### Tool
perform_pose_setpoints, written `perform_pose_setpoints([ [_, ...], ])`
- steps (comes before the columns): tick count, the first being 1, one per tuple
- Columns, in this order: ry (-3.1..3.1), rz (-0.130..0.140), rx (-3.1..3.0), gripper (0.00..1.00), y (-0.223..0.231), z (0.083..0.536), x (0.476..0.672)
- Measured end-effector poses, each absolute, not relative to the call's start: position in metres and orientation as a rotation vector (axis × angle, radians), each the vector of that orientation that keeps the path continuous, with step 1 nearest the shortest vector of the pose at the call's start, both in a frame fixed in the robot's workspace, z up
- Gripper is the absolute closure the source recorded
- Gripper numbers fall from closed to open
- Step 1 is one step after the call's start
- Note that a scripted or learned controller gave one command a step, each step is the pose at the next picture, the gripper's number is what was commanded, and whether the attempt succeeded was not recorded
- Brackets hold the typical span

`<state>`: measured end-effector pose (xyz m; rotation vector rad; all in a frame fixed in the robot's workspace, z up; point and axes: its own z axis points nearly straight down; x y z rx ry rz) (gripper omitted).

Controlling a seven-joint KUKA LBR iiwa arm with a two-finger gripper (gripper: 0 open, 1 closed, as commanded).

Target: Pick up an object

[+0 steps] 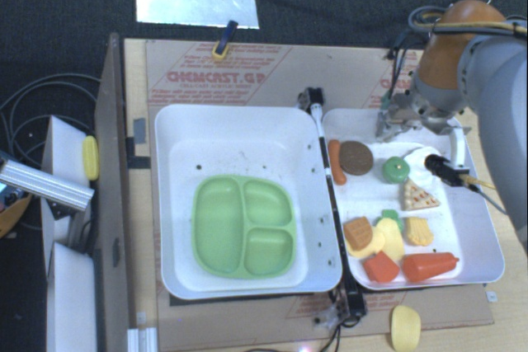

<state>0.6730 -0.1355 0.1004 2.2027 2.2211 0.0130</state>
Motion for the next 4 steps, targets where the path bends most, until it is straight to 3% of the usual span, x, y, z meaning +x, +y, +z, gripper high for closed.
perform_pose_setpoints([
  [1, 2.226, 0.013, 2.206, 1.0, -0.092, 0.206, 0.647],
  [2, 2.225, 0.003, 2.214, 0.0, -0.095, 0.199, 0.646],
  [3, 2.23, 0.0, 2.214, 0.0, -0.06, 0.183, 0.625],
  [4, 2.226, -0.014, 2.232, 0.0, -0.084, 0.083, 0.554],
])
